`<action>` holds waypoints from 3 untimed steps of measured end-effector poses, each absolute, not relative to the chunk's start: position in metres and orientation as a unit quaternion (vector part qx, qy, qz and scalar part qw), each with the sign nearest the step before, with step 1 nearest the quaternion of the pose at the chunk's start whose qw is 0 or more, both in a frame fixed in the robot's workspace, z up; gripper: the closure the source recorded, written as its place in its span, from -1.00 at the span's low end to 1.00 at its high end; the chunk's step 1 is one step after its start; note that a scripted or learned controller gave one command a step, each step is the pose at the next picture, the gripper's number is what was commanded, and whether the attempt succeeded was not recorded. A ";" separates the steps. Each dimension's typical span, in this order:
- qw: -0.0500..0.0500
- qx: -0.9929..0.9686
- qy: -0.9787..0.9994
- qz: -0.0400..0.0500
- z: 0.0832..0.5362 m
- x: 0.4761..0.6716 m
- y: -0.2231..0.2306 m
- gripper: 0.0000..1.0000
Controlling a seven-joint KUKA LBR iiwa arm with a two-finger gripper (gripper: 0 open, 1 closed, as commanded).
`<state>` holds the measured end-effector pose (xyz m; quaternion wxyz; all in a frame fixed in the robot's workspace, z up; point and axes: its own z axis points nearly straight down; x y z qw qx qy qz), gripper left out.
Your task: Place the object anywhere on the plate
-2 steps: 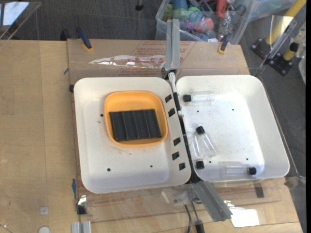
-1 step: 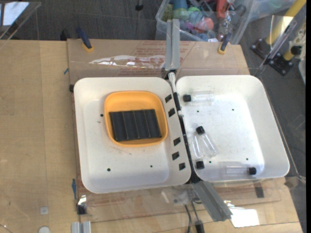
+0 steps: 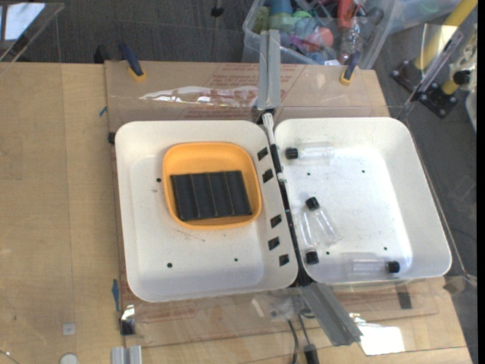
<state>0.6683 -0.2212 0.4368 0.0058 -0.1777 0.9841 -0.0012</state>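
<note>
On the left white bin (image 3: 144, 271) we see an orange plate (image 3: 212, 156) with a dark ribbed block (image 3: 210, 195) lying flat on it. Beside it, the right bin (image 3: 409, 196) holds four clear vials with black caps (image 3: 318, 222); we cannot tell the pincer's state.

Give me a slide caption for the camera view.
Black ridged slab lying on orange square plate in left white bin; clear black-capped vials scattered in right bin.

Clear bottles (image 3: 318, 224) in right bin (image 3: 424, 203), faint.
</note>
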 end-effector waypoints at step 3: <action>0.005 -0.510 0.860 -0.002 0.437 0.668 -0.222 1.00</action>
